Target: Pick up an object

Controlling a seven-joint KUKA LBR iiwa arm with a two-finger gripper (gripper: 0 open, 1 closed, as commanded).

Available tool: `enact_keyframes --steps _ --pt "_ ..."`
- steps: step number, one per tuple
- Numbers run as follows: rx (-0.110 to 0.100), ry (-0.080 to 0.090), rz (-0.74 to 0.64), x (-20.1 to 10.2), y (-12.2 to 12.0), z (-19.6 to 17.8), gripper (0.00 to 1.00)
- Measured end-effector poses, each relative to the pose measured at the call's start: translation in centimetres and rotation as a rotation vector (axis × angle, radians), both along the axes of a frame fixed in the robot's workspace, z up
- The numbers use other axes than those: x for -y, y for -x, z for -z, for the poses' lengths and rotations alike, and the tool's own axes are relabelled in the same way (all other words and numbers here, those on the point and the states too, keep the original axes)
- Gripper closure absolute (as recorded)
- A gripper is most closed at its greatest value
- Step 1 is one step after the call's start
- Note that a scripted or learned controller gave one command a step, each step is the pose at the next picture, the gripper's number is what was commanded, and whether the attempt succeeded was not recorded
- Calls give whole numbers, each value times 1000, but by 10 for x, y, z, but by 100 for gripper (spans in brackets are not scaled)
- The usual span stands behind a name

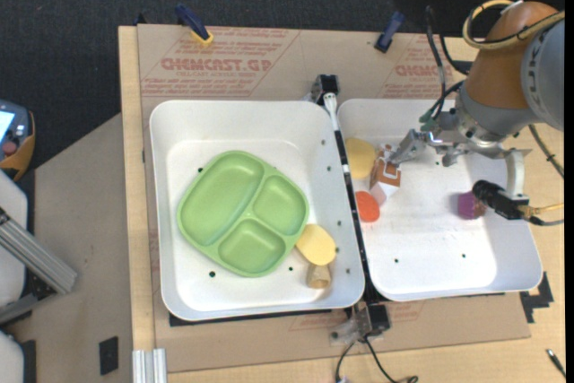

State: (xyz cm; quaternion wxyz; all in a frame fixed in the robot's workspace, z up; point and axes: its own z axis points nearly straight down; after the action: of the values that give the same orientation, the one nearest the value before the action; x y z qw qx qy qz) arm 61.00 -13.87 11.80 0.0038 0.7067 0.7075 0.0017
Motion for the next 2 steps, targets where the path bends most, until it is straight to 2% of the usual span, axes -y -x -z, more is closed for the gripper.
enact_keyframes --steps 1,2 --pt "13 3 3 -10 1 12 0" --pt "16 -7 0 36 -18 20 0"
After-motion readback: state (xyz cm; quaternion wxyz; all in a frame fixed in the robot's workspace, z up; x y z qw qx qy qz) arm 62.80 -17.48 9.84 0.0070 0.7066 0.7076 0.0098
